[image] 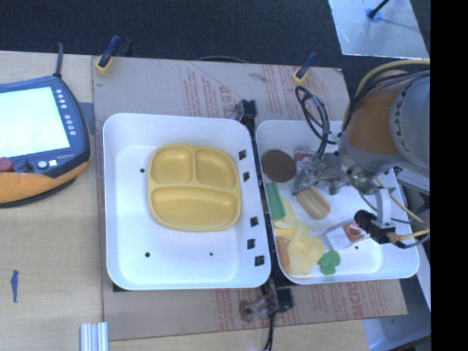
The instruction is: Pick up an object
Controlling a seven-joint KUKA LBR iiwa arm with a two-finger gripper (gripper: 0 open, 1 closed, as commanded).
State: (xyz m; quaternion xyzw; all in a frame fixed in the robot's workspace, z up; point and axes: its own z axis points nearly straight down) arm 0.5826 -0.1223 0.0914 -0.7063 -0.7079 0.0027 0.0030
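The bench was pale wood, with a brown cardboard sheet laid over it and clamped at the far edge. On the sheet sat two white bins side by side. The left bin was the larger and held a yellow divided plate, lying flat near its middle, apart from the walls. The right bin held a scatter of small things along its left side.

The arm came in from the right, grey with an orange band, and hung over the right bin's far half. A teach pendant with a lit white screen lay at the bench's left edge, well apart from the bins.

The gripper was low in the right bin, just above a tan roll, which lay tilted near the bin's middle. Whether the claw was open or closed could not be told, and nothing showed clearly between it.

A brown disc lay at the bin's far left, just beside the gripper. A green stick ran along the left wall. Near it lay pale yellow pieces, and a yellow lump sat toward the near wall, touching a small green piece. A white and red item lay to the right of these, near a black part of the arm.
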